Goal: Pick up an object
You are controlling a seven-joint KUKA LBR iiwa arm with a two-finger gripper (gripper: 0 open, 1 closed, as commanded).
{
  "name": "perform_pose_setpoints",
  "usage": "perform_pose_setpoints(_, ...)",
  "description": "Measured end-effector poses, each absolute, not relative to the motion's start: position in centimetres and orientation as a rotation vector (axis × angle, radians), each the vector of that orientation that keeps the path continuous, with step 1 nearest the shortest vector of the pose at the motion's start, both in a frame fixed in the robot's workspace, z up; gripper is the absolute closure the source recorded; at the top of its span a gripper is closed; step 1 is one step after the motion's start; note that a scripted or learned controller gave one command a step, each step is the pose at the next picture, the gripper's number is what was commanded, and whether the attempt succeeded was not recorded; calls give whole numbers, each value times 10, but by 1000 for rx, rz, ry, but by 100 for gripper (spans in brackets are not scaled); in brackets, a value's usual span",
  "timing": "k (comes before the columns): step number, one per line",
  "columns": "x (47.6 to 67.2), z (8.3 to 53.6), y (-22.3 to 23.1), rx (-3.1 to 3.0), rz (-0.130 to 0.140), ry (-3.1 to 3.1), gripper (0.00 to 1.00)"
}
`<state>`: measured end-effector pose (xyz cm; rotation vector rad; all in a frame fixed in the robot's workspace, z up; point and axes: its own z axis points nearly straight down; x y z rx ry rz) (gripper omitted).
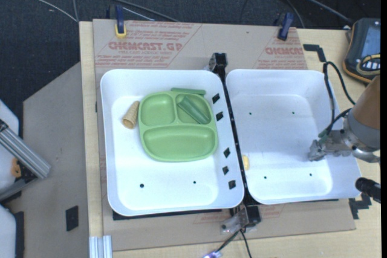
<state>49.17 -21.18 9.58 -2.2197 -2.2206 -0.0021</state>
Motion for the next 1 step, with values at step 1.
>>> perform_pose_setpoints(1,497,140,-214,-2224,-3,-2226,100)
